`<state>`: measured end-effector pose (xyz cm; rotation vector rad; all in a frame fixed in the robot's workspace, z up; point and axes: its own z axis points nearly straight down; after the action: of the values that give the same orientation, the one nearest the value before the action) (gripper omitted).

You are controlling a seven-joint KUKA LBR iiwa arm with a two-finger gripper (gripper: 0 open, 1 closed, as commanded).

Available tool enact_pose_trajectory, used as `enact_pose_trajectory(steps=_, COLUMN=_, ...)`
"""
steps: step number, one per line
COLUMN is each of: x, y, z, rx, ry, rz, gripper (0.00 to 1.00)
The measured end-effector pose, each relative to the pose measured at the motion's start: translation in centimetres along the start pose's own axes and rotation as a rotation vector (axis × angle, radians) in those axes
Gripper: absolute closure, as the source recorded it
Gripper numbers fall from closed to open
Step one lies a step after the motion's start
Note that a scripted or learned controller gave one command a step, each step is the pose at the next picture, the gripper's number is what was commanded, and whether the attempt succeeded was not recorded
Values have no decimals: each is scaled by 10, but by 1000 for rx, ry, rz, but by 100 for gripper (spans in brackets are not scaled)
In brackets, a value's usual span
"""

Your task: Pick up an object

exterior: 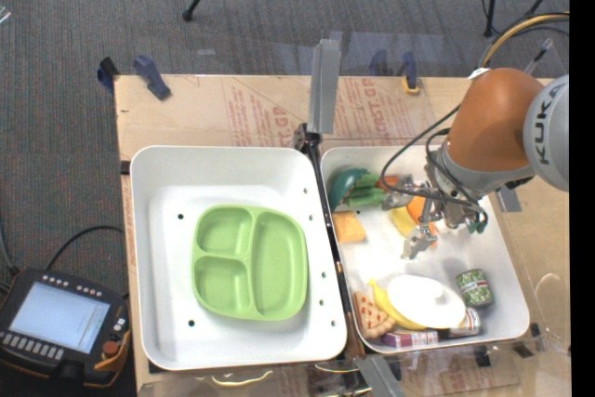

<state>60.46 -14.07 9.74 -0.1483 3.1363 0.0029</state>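
Note:
My gripper hangs low over the middle of the right bin, below the arm's orange band. Its tip is just right of a yellow piece and an orange piece, close to both; contact is not clear. An orange block and a dark green item lie to its left. Toward the front are a white round lid, a banana, a waffle, a green can and a purple packet.
The left bin holds a light green divided plate. A grey upright post stands behind the gap between the bins. Cables loop beside the wrist. A teach pendant lies at the lower left off the bench.

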Motion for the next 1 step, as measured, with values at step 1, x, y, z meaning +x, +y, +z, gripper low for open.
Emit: enact_pose_trajectory(steps=1, x=-15, y=31, z=11, rx=-2, ry=5, rz=7, gripper=0)
